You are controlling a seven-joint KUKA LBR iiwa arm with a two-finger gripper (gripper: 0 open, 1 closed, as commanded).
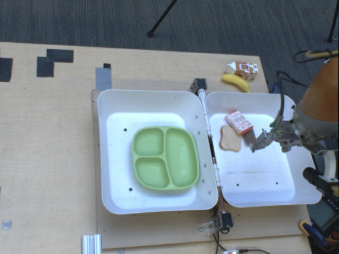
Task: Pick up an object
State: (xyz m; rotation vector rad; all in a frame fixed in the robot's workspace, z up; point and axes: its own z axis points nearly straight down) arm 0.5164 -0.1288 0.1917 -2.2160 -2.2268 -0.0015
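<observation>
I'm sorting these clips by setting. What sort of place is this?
Probably a robotics lab: a wooden bench on grey carpet bears two white bins, a robot arm reaching over toy food, a bread slice and a banana.

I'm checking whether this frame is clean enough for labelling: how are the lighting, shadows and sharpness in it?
Camera view: lighting is even and soft, with no hard glare on the white bins. The green plate and bread slice read fairly sharp. The gripper looks slightly soft and casts only a faint shadow on the right bin floor. The bins' edges bow slightly, hinting at mild lens distortion.
</observation>
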